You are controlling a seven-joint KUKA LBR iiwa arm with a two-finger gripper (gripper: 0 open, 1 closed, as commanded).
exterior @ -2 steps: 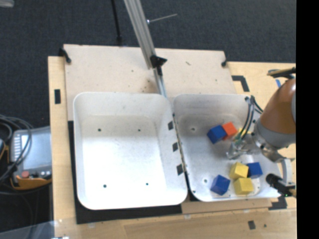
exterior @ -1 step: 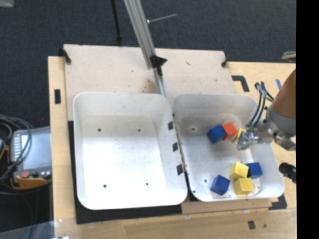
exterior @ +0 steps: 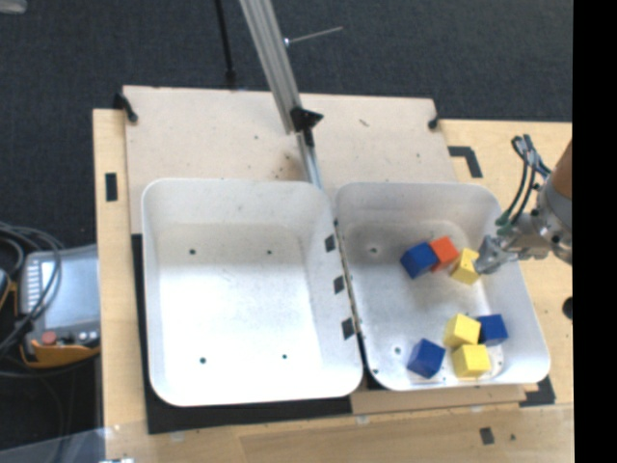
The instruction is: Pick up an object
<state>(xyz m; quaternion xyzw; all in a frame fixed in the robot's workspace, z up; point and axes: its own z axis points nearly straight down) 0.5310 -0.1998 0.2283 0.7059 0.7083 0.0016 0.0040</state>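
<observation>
Floor: we saw dark grey carpet around the bench.
Bench: we noted a pale wooden top.
Mast: an aluminium rail rose at a slant.
Left edge: a grey box with cables.

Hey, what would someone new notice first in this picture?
The bright foam cubes in the right white bin: a blue cube, an orange cube and a yellow cube clustered together, more blue and yellow ones near the front. The grey arm's gripper sits beside that yellow cube.

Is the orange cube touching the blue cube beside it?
Touching. The camera view shows the orange cube pressed against the blue cube, with no white bin floor between them.
</observation>
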